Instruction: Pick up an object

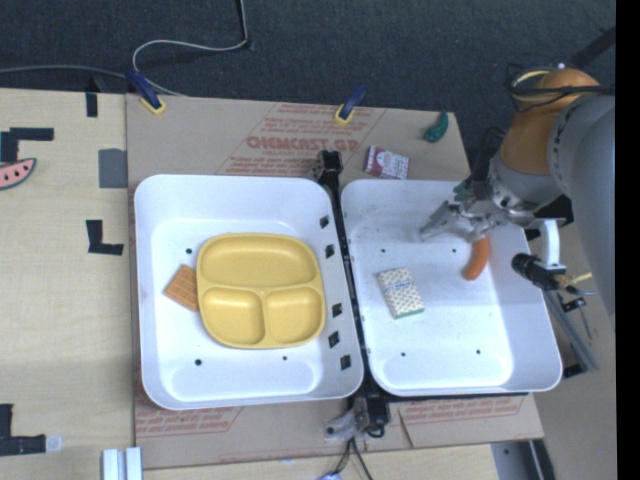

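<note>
From the overhead camera view we see the gripper (462, 223) hanging over the upper right part of the right bin (520, 363), its two grey metal fingers (436, 224) spread wide and nothing between them. The arm (545, 133) reaches in from the right, grey with its orange band above the wrist. We judge the step in hand to be the approach: no object is picked yet.

The nearest candidate is a small orange sausage-shaped piece (476, 258), rounded at both ends and smooth-looking, lying on the bin floor just below the gripper and near the right wall. Further towards the middle of the same bin lies a small flat packet (400, 292), rectangular, pale with a fine speckled print (probably soft, so it may be harder to pinch from above). For the next move we would have the gripper shift a little over the orange piece, turn so the fingers straddle its narrow width, then descend and close. Its round form could roll away if the fingers land off-centre.

The left bin (160, 368) holds a yellow divided tray (262, 288), glossy plastic with three compartments and rounded corners, and a thin brown cracker-like square (182, 288) tucked partly under its left edge. Both bins are white, shallow and smooth, resting on brown printed cardboard (290, 138).
</note>
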{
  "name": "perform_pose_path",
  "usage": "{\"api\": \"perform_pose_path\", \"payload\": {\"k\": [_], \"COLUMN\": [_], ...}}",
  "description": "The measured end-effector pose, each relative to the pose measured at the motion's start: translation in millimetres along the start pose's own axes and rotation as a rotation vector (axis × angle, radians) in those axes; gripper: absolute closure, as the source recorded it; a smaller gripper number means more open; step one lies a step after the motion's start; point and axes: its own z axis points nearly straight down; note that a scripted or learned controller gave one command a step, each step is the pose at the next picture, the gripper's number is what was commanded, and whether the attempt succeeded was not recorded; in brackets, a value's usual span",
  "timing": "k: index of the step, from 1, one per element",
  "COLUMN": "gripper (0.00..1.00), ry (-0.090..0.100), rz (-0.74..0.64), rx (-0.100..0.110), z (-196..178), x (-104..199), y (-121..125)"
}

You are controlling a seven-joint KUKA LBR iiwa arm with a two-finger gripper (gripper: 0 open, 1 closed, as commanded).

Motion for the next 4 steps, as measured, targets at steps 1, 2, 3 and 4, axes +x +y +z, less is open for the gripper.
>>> {"api": "perform_pose_path", "payload": {"k": [1, 2, 3, 4], "gripper": [0.00, 0.00, 1.00, 0.00], "ry": [0.002, 0.001, 0.001, 0.001], "rz": [0.002, 0.003, 0.004, 0.004], "rx": [0.003, 0.000, -0.001, 0.000], "z": [10, 10, 0, 0], "x": [37, 47, 46, 46], "y": [-20, -42, -41, -42]}}
